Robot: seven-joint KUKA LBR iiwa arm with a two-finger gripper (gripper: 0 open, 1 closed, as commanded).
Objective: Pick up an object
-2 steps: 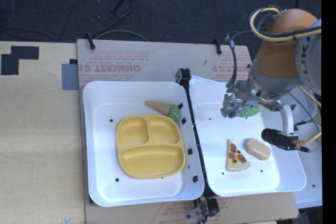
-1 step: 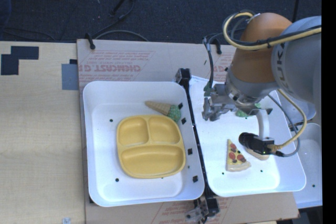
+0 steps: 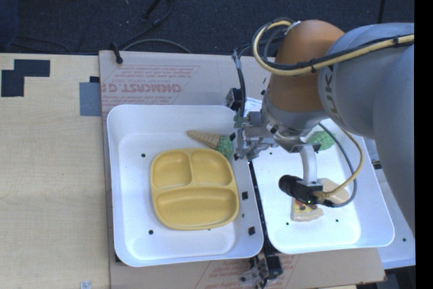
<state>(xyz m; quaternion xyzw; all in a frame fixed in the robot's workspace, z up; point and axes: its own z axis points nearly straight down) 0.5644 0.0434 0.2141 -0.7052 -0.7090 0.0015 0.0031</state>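
Camera view showed the gripper mid-frame, just beside the toy cone; open or shut, I could not tell. It should sit right over the cone.

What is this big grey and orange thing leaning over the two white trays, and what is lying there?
That is a robot arm, grey with an orange band, reaching in from the right. One camera, fixed above the bench, looks down at a slant. The arm ends in a gripper, over the wall where the two bins meet. The left bin holds a yellow divided plate and a toy ice cream cone. The right bin holds a green thing and pale bread-like pieces. Whether the gripper holds anything, I cannot tell.
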